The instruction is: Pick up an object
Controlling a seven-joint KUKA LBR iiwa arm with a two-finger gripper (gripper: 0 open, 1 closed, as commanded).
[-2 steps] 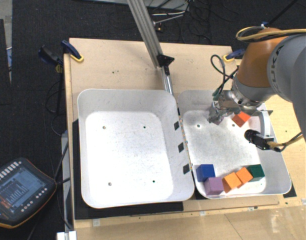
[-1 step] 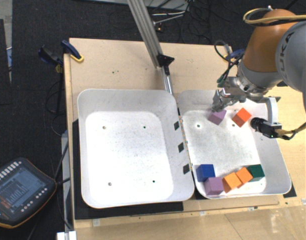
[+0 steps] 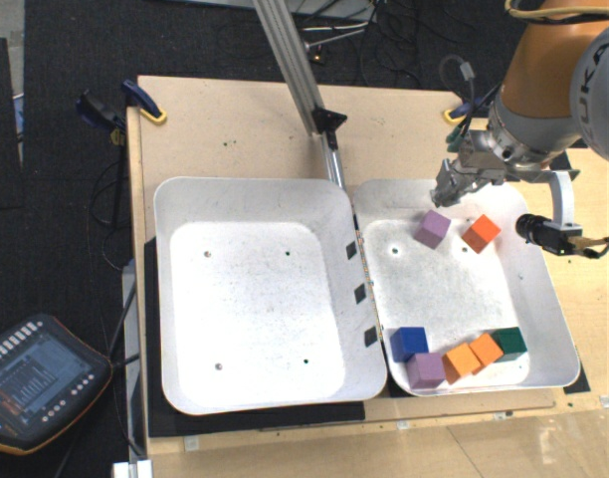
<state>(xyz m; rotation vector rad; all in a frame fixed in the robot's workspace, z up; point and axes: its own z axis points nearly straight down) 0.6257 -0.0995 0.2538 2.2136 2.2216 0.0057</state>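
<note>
two white bins, two purple blocks, two orange blocks, one blue block, one green block

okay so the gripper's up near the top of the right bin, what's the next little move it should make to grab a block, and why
Probably a short shift toward the near side of the bin, then straight down. The gripper hangs just beyond the purple block, the closest block, holding nothing. That block stands apart from the orange block beside it, so there seems room to straddle it. The other blocks sit crowded along the near wall.

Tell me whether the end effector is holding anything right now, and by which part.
Nothing is visibly held. The end effector hangs just above the purple cube in the right bin, with no object seen between its fingers.
</note>
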